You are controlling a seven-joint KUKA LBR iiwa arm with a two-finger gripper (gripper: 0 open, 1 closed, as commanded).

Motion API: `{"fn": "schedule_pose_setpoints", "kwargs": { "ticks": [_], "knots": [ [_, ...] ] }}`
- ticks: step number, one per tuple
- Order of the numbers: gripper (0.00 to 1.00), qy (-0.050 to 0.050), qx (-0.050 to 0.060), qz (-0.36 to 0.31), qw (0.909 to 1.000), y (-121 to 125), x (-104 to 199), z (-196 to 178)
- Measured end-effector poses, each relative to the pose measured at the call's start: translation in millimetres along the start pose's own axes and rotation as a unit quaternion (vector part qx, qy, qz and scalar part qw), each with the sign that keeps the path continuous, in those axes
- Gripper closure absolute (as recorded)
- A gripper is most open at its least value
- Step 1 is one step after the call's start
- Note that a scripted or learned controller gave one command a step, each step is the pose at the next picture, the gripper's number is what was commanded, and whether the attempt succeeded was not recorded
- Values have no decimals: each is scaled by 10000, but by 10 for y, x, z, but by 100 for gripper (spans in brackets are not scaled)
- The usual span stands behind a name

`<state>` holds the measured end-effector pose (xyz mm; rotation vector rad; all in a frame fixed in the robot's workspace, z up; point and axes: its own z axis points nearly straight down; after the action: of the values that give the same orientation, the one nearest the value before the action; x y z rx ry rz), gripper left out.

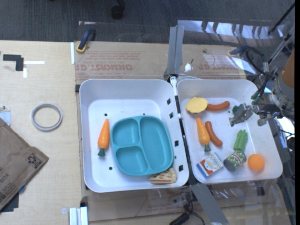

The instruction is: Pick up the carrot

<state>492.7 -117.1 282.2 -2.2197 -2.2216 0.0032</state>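
Now, gripper [244, 116]: above right bin [276, 170], grip state unclear.
Carrots: one [202, 131] beside sausage [213, 133]; other [103, 134] left of tray [140, 145].

Behind the two white bins [86, 125], the flattened cardboard sheet [122, 62] carries red lettering, upside down, reading roughly "CHEMCAST". Left of the bins, a brown box [16, 165] shows "BOX".

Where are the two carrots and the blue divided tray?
Left-bin carrot [103, 133]: camera view, middle of its orange body.
Right-bin carrot [202, 131]: camera view, middle of its orange body, beside a sausage.
Blue tray [140, 145]: camera view, the ridge where its three compartments meet.
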Motion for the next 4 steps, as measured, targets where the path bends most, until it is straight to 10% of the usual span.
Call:
{"fn": "schedule_pose_setpoints", "kwargs": {
  "ticks": [1, 2, 3, 4],
  "knots": [
    [0, 3, 6, -697, 9976, 191, 616, 707],
    [0, 3, -3, -2904, 9569, 347, 410, 912],
    [0, -4, -12, -1679, 9858, -14, 537, -178],
    [0, 1, 9, -424, 9991, 439, 836, 738]
  ]
}}
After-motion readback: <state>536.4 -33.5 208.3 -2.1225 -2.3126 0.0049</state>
